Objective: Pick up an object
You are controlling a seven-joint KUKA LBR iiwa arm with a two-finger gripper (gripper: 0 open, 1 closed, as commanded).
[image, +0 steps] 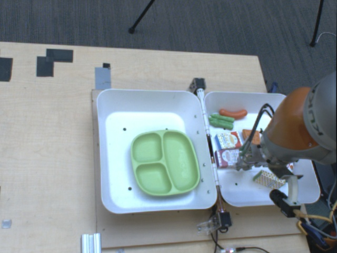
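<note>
The arm (300, 128) reaches in from the right and hangs low over the right bin (310, 191), its orange band and grey wrist covering much of that bin's middle. The gripper (246, 159) sits at the arm's left end, down among the objects, just beside a small carton (227, 149) with a white top and dark red lower half that lies near the wall between the two bins. Whether the gripper is open or closed cannot be told from this slant, since the wrist and cables hide its working end, and nothing can be seen caught in it. The other candidates lie in the same bin: a green pea pod (221, 121) and an orange-red sausage (233, 113) near the far edge, an orange object (250, 136) partly hidden by the arm, and a patterned grey piece (268, 179) nearer the front. The left bin (105, 141) holds a green divided plate (165, 162), well apart from the arm. As for progress, the approach looks done: the arm is down at object height and appears aimed at the carton or something beside it. What is left, by this judgement, is the actual grasp and the lift clear of the bin; no object appears raised off the bin floor, so the pick is not yet achieved.
</note>
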